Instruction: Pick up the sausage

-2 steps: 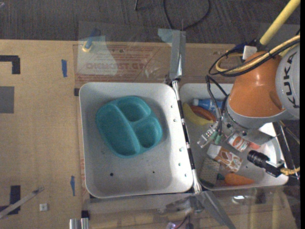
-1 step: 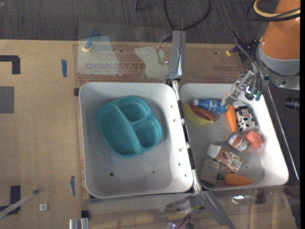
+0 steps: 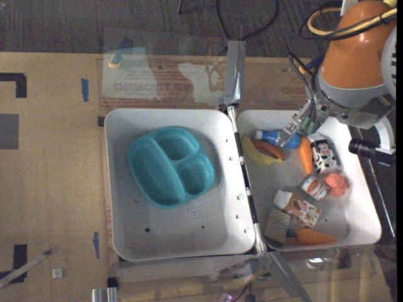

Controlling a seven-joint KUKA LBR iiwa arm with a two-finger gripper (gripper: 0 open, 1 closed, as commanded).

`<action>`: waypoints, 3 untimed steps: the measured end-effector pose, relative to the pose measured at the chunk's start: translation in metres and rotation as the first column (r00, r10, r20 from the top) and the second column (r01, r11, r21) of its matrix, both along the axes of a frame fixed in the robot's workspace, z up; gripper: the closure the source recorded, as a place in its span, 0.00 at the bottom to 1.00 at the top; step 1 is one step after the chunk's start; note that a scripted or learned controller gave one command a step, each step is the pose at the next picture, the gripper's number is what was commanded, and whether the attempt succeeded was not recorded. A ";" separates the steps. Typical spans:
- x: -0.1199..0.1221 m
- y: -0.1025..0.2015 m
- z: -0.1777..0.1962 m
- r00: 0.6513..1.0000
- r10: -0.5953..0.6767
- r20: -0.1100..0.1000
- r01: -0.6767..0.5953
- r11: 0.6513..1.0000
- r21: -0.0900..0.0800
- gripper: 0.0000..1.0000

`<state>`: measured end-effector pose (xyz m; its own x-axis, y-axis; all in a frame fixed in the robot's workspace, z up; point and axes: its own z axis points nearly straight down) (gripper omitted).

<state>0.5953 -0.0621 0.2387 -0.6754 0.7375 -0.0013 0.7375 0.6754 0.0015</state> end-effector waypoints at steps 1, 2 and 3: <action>0.000 0.000 0.000 1.000 -0.001 0.000 0.001 1.000 0.000 0.00; 0.007 -0.049 -0.115 0.996 0.093 0.001 -0.093 0.996 -0.001 0.00; 0.028 -0.033 -0.150 0.973 -0.231 0.003 0.231 0.973 -0.002 0.00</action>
